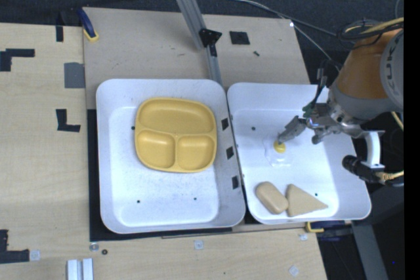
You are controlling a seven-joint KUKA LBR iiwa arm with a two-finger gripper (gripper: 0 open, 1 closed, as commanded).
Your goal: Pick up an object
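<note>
small yellow object point(280, 147) (right bin point(328, 174)), at claw tip

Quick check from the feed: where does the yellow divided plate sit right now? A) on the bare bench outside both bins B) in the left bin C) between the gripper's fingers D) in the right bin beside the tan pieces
B: the yellow divided plate lies flat inside the left bin, while the gripper is over the right bin.

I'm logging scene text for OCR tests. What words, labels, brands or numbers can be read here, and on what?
None: no legible text in the camera view.
Yellow divided plate: plain.
White bins: unmarked.
Black patches on the bench: blank shapes, no lettering.
</note>
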